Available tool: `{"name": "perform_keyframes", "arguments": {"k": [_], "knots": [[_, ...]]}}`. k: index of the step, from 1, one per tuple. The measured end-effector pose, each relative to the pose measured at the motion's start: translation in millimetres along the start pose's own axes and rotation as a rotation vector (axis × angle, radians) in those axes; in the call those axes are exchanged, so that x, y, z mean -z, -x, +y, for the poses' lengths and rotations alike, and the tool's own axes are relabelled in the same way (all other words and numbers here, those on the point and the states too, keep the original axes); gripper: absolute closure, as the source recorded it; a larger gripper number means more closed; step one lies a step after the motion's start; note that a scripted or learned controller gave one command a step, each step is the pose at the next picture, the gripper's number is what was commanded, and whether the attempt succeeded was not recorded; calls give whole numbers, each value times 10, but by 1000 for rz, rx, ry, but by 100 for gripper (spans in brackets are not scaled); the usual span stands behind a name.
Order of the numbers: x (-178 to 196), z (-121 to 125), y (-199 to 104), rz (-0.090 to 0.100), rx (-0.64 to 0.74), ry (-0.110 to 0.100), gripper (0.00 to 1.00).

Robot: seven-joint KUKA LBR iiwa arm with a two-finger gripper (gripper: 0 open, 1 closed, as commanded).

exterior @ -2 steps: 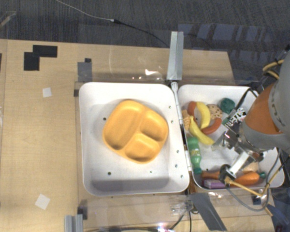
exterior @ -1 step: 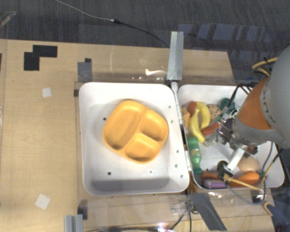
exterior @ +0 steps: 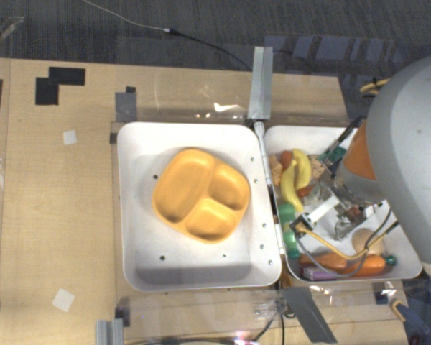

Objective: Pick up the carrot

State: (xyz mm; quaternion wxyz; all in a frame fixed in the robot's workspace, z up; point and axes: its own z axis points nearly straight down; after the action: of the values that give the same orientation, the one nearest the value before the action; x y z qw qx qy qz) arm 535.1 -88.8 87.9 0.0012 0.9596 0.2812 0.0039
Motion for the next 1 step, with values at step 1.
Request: {"name": "perform_keyframes", "arguments": {"k": [1], "knots": [[-1, 429, 576, 0, -260, 0, 0]]}}
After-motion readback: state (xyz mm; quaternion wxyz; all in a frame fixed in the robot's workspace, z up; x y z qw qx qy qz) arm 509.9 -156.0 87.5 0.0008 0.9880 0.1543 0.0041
